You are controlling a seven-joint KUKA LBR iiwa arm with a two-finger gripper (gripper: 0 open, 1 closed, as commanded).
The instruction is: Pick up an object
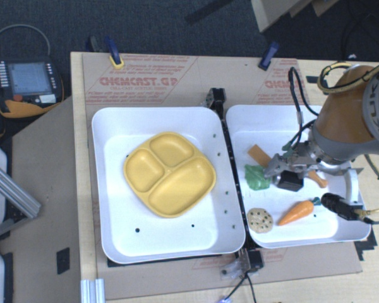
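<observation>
The end effector (284, 172) hangs low in the right bin (275, 117) beside a green toy (257, 178) — I cannot tell its grip. A carrot (297, 213) and cookie (259, 219) lie near — a yellow plate (170, 173) fills the left bin (107, 169).

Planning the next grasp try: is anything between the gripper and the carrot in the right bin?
Nothing visible. The gripper hangs above the green piece; the carrot lies just below it in the picture on bare bin floor, the cookie off to its left.
</observation>
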